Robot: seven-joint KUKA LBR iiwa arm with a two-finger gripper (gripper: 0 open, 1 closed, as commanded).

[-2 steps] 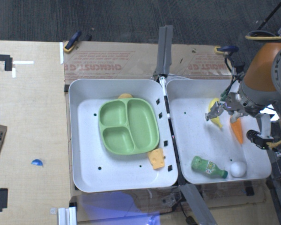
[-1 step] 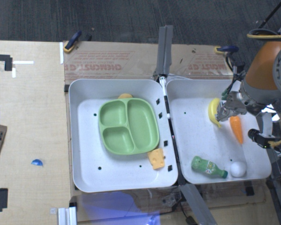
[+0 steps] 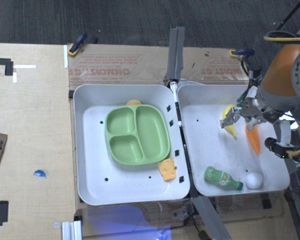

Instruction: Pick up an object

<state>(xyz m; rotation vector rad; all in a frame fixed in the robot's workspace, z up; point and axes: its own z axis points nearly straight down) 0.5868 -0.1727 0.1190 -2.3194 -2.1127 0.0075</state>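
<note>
At the right of the frame the gripper (image 3: 233,118) hangs low over the right bin (image 3: 210,149), its fingers closed around a yellow banana-shaped toy (image 3: 228,121) (part of it is hidden by the fingers). Just right of it lies an orange carrot (image 3: 253,138). Toward the lower right sit a green bottle (image 3: 222,178) and a white ball (image 3: 253,180). The left bin (image 3: 87,149) holds a green divided plate (image 3: 137,134) and a yellow cheese wedge (image 3: 167,169).
</note>
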